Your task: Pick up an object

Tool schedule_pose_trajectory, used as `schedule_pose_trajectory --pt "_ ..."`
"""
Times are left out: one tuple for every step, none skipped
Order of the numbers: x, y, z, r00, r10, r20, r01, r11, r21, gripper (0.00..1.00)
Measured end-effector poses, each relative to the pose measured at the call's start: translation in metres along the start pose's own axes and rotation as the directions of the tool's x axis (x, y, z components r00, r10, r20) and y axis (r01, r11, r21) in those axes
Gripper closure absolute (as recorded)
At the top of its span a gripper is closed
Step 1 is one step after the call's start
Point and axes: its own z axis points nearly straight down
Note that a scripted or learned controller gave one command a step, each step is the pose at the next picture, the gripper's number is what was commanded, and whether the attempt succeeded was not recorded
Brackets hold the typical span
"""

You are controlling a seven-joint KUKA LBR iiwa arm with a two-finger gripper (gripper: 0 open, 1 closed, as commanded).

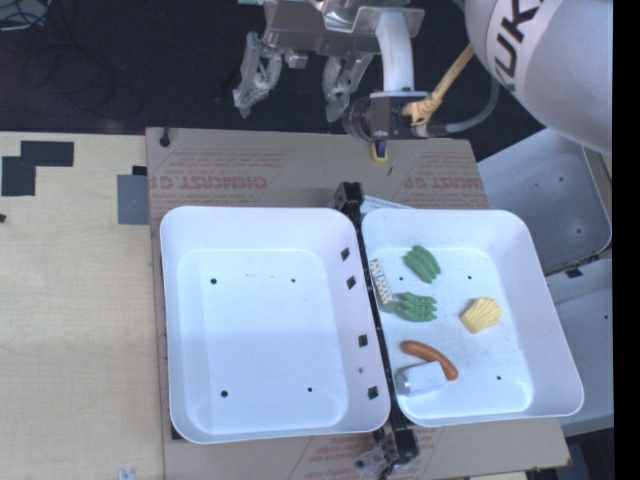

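My gripper [300,80] hangs high at the top of the view, above the far edge of the bench and well away from the bins; its fingers [256,76] are spread apart with nothing between them. The right bin [530,268] holds several small items: a green pod [422,263], a second green piece [417,307], a yellow corn-like piece [481,315], an orange sausage [430,359], a grey-white block [420,378] and a small ridged grey piece [380,281] by the bin's left wall.
The left bin [180,268] sits beside the right one, joined by a black clip strip [362,318]. Both rest on a cardboard sheet [250,173]. The arm's large grey body [545,38] fills the upper right.
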Motion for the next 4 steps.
schedule_pose_trajectory --pt "-0.004 0.000 -0.011 1.000 0.004 0.004 -0.004 1.000 0.003 1.00" --pt "-0.107 -0.009 0.185 1.000 0.017 0.009 -0.017 1.000 0.017 1.00" --pt "-0.034 -0.005 0.107 1.000 0.002 -0.002 -0.002 1.000 -0.008 1.00" --pt "-0.097 -0.061 0.141 1.000 0.013 0.004 -0.013 1.000 0.005 1.00"
